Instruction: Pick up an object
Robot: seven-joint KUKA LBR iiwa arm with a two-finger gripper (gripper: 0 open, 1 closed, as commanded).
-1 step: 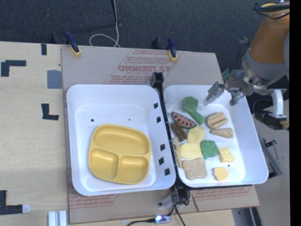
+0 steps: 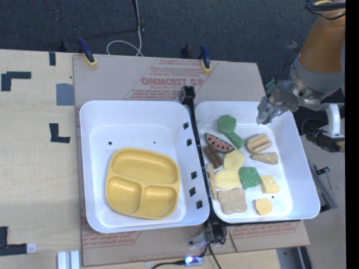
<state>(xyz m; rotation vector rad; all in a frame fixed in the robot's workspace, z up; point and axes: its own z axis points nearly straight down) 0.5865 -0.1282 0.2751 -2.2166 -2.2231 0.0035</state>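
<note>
The right white bin (image 2: 297, 144) holds several toy food pieces: a green broccoli (image 2: 229, 127), a watermelon slice (image 2: 219, 143), a bread roll (image 2: 258, 143), a green block (image 2: 249, 177), a toast slice (image 2: 231, 200) and yellow cheese pieces (image 2: 268, 185). My gripper (image 2: 266, 115) hangs over the bin's back right corner, above and right of the broccoli and just behind the bread roll. Nothing shows between its fingers.
The left white bin (image 2: 90, 150) holds a yellow divided plate (image 2: 142, 182). A black divider (image 2: 193, 150) runs between the bins. Both bins rest on a cardboard sheet (image 2: 162, 80) held by blue clamps (image 2: 86, 50). A cable (image 2: 134, 15) trails at the back.
</note>
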